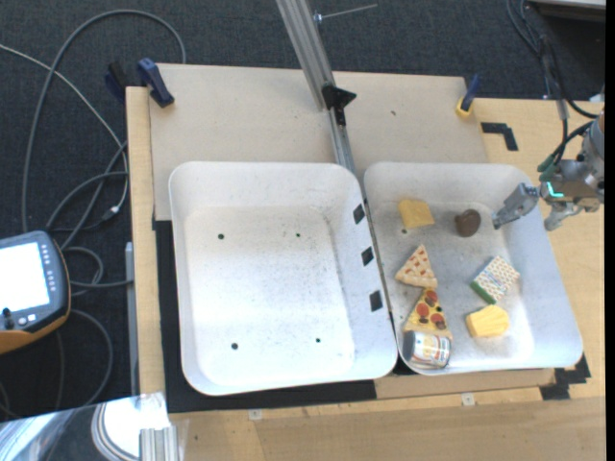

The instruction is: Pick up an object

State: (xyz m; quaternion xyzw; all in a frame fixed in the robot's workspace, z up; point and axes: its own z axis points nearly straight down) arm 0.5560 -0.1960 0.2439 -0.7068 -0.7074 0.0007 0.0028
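Observation:
My gripper [536,213] hangs over the right bin's [557,286] far right rim, its two grey fingers spread open with nothing between them. In that bin lie a small brown ball [467,223], a yellow cheese block [416,213], a pizza slice [417,269], a second pizza slice [426,309], a green and white patterned block [495,279], a yellow wedge [488,322] and a small can [428,350] on its side. The brown ball is the nearest object, a short way left of the fingers.
The left bin [192,200] sits beside the right one, with black clips along the shared wall. A slanted metal pole [306,41] rises from behind the bins. Blue clamps [155,80] hold the bench board at the back corners.

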